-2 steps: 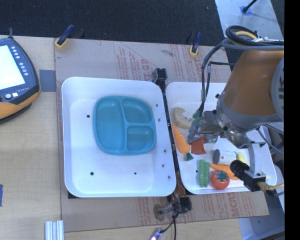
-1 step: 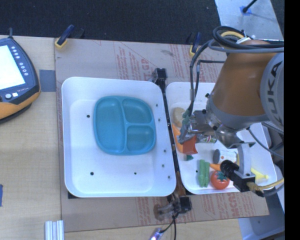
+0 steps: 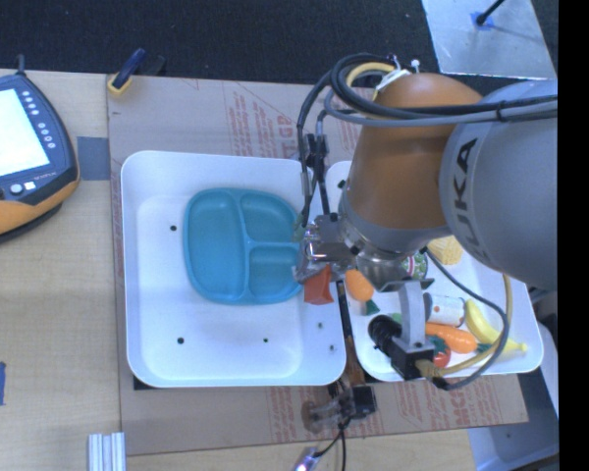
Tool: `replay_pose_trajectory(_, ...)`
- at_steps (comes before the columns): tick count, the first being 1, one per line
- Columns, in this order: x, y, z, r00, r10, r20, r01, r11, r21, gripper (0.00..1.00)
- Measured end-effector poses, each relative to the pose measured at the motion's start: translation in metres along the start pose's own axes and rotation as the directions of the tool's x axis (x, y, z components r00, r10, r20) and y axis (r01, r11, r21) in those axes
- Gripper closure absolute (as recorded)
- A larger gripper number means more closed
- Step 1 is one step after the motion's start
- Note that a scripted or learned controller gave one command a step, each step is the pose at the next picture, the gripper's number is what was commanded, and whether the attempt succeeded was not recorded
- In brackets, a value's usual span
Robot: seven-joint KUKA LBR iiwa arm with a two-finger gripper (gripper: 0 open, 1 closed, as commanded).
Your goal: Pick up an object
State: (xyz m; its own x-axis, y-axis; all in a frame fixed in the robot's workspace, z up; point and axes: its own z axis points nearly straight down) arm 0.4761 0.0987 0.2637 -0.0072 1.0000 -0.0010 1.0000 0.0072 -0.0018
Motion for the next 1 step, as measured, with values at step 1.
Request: replay_pose_trajectory(1, 0.0016, 0.05, 0.0115, 1.0, 0.001, 0.0, -0.001, 1.0, 0.002, 1.0)
